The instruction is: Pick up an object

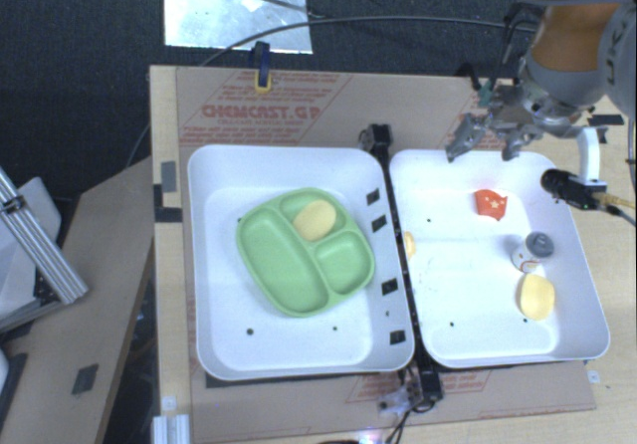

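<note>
1. The grey KUKA arm with the orange band (587,4) reaches in over the bench's far right corner, and its two-finger gripper (490,141) hangs above the far rim of the right-hand shallow white bin (577,333), fingers spread apart with nothing between them. I judge this to be the approach step: no object is gripped yet.
2. Two shallow white bins sit side by side on the bench; the left-hand bin (229,333) carries one green plastic divided tray (289,268), set near its middle.
3. Yellow rounded lumps, three counted: one pale yellow piece in the tray's far compartment (317,220), one larger yellow piece near the right bin's near right corner (535,297), and one small yellow sliver at that bin's left wall (408,245) (partly hidden, so its shape is unclear).
4. One small red crumpled object (489,203) lies in the right bin's far half, closest to the gripper. It looks the likeliest target: the next move calls for shifting toward the bin's middle, descending, then closing around it.
5. One small grey round piece (537,244) lies between the red object and the larger yellow piece.
</note>
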{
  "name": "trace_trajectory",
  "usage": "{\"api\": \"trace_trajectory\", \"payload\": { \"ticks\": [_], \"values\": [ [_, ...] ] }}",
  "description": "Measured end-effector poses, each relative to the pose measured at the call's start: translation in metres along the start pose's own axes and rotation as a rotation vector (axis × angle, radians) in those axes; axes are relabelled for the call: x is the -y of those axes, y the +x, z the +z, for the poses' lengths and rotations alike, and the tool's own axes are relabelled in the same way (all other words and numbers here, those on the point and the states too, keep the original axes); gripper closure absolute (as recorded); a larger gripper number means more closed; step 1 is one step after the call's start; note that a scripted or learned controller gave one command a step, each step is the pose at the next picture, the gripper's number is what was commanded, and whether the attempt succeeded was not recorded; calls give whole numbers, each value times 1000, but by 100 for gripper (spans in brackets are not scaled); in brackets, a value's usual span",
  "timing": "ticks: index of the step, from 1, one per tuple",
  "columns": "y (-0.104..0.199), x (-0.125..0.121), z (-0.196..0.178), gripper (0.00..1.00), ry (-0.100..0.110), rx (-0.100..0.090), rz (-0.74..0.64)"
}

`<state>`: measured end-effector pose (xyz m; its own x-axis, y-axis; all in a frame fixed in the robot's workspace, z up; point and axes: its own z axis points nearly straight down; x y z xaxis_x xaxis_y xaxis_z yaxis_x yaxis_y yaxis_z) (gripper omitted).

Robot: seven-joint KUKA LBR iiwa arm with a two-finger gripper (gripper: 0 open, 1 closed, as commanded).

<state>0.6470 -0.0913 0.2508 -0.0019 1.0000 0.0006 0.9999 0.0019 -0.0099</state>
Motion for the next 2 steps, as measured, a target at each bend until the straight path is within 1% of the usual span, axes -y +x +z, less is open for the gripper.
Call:
{"api": "trace_trajectory", "payload": {
  "ticks": [1,2],
  "values": [
    [0,-2,-7,0,-12,1,-2],
    [-5,-5,36,0,-8,1,1]
  ]
}}
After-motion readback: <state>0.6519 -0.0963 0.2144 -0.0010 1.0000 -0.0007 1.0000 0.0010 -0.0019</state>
